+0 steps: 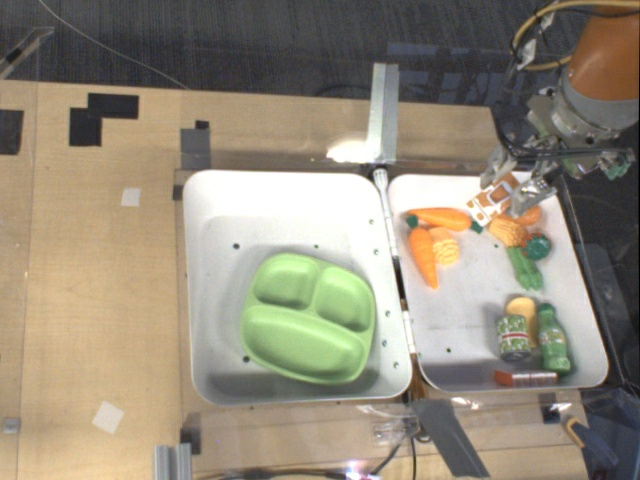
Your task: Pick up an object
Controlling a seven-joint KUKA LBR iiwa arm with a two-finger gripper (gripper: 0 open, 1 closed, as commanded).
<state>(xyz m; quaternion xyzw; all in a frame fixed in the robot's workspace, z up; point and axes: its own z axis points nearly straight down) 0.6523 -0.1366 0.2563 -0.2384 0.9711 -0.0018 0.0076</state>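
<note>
In the camera view, the arm enters from the right and the tool (512, 190) hangs over the right bin's (590, 298) far corner, above a small orange-and-white packet (487, 204); whether it grips anything cannot be told. Candidate objects crowd this bin: two carrots (432, 236), a green vegetable (525, 263), a can (516, 332) and bottle (552, 338) near the front wall. The corner walls limit approach; the bin's centre offers open room. The left bin (215, 228) holds a green divided tray (308, 316).

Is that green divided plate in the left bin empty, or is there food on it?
Empty. The green plate shows all three compartments bare; the toy food lies in the right bin instead.
</note>
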